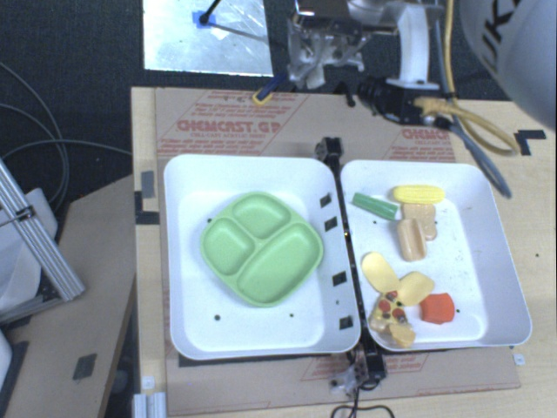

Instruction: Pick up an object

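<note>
The gripper (324, 55) hangs above the bench, beyond the bins; whether its jaws are spread cannot be told. It should descend squarely over one well-separated item, perhaps the red block (437, 308).

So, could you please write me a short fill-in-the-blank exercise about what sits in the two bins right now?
1. The green divided plate lies in the ____ bin.
2. The plate has ____ compartments.
3. The corn cob in the right bin is ____ in colour.
4. The red-orange block lies nearer the bin's ____ edge than the corn cob does.

Missing words: left; three; yellow; front
</note>
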You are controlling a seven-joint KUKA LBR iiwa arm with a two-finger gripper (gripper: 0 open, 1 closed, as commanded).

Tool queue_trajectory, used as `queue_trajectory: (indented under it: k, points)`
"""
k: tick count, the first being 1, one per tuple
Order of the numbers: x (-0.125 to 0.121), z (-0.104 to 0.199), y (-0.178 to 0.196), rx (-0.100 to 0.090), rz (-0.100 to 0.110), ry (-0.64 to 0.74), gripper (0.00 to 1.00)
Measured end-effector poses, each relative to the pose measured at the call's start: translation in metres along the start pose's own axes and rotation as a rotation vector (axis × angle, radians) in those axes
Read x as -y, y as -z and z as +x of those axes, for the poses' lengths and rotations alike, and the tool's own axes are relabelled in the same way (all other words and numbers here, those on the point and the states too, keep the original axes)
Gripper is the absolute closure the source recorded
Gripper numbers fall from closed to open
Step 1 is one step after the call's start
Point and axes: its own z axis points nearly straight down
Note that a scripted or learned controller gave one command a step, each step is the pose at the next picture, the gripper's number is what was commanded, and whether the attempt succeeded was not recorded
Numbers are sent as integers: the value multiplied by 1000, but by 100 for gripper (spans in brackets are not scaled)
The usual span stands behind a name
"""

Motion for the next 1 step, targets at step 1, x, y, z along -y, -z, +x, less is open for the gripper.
queue_trajectory:
  k: [1]
  points:
    - [40, 34, -94, 7, 29, 4, 100]
